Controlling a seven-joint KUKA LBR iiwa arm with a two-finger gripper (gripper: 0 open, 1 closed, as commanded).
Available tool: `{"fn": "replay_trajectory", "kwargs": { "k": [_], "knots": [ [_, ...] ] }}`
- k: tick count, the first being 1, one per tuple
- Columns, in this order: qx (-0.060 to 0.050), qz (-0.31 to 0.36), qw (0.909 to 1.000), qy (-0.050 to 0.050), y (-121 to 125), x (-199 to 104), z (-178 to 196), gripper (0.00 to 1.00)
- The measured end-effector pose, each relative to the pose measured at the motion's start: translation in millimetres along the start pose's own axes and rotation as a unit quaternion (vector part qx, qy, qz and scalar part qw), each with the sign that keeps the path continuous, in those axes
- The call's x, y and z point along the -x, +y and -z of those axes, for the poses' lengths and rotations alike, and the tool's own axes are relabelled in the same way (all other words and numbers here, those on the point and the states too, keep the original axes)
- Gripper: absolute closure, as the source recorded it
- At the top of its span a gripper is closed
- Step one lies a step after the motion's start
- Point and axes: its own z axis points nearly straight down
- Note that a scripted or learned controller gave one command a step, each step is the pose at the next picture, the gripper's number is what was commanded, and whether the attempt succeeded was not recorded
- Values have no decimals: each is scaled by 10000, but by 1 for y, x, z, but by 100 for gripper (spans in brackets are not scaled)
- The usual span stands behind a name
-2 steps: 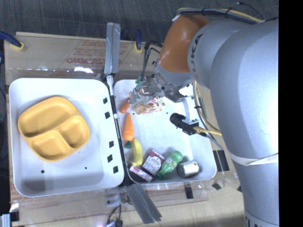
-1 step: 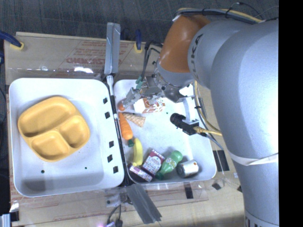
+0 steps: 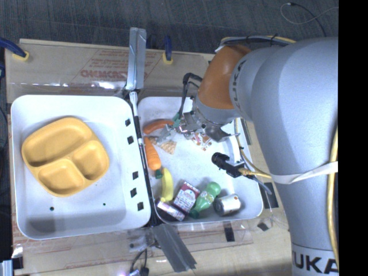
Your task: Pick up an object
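The arm (image 3: 287,114) covers the right part of the right bin (image 3: 190,105), so that bin's right wall and whatever lies under the wrist are hidden. The hand (image 3: 183,125) is a small cluster of metal parts beneath the orange band (image 3: 221,85), too cluttered to read; I cannot tell whether it is released or clenched, nor whether anything is in it. It hangs low over the upper left of the right bin, just beside a small tan item (image 3: 168,147) whose kind is unclear.

Under the hand's left edge lies an orange piece (image 3: 156,125), long axis running left to right, its right end hidden by the hand. Below it a carrot (image 3: 152,156) lies along the bin's left wall, long axis running top to bottom of the view. A banana (image 3: 166,184) lies just below the carrot, nearly the same way.

Along the near wall sit a red and white packet (image 3: 185,198), tilted, a green bottle (image 3: 206,198) slanting up to the right, and a grey can (image 3: 228,204) on its side. A dark flat item (image 3: 168,211) is half covered by the packet. A black part (image 3: 227,164) with cables juts from the arm above the can.

The left bin (image 3: 34,211) holds a yellow divided tray (image 3: 65,156). Cardboard (image 3: 103,65) covers the bench behind both bins.
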Motion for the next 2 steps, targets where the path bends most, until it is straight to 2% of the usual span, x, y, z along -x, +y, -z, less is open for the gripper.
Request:
{"fn": "replay_trajectory", "kwargs": {
  "k": [1,2],
  "knots": [
    [-16,-488,9988,1,-28,32,-14,0],
    [1,-479,9989,-1,34,-2,-14,0]
  ]
}}
